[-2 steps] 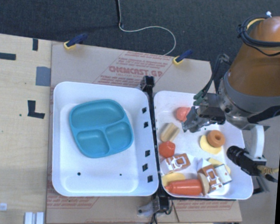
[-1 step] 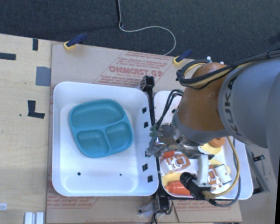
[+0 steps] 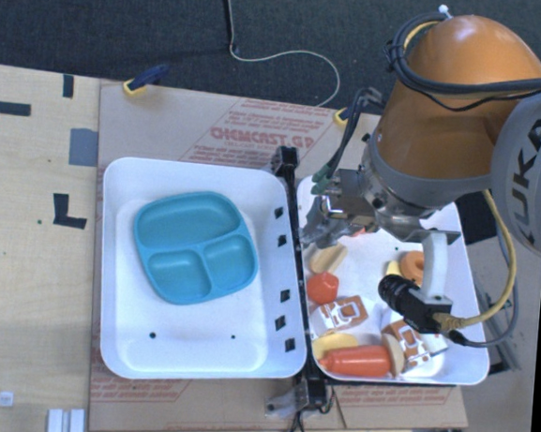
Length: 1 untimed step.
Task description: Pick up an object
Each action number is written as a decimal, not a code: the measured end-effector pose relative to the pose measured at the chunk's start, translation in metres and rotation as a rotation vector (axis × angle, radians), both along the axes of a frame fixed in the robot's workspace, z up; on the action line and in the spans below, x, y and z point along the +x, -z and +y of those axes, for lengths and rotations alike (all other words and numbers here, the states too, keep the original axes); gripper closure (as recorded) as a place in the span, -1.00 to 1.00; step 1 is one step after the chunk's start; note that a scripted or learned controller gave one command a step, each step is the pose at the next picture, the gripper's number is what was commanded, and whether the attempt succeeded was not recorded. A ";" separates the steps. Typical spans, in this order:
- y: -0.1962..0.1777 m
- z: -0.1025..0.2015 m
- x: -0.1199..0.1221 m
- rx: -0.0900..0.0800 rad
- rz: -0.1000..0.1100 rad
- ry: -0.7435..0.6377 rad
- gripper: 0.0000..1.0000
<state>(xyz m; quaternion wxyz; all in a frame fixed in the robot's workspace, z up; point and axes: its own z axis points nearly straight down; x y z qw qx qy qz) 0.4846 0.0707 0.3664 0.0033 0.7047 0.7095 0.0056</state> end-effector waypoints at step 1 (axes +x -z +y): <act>0.053 0.031 -0.002 -0.005 0.018 0.004 1.00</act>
